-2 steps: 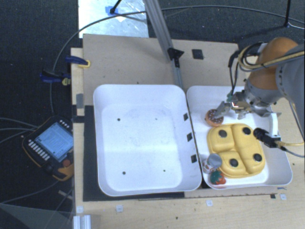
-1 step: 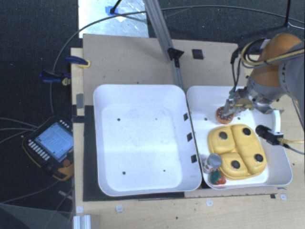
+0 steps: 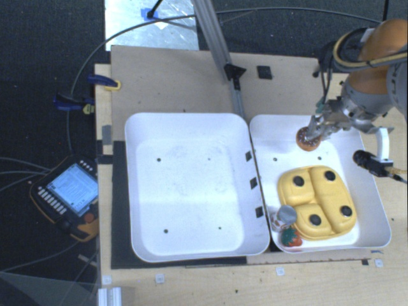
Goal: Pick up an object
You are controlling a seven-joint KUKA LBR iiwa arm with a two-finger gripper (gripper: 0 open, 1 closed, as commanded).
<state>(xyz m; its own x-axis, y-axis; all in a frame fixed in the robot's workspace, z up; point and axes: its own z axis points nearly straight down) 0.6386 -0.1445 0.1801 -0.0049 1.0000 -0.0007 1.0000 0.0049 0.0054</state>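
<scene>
The gripper (image 3: pixel 312 134) is down in the right bin (image 3: pixel 368 190), directly over a small brown disc (image 3: pixel 308 143) near the back wall, presumably its target. Whether it has the disc, I cannot tell. The yellow tray (image 3: pixel 317 202) sits nearer, with small toys (image 3: pixel 285 225) beside it.

The gripper (image 3: pixel 313 134) covers most of a small brown object (image 3: pixel 308 145) near the right bin's (image 3: pixel 376 231) far edge, its fingers too blurred to judge, and the arm (image 3: pixel 373 62) is cut off by the picture's right edge.
</scene>
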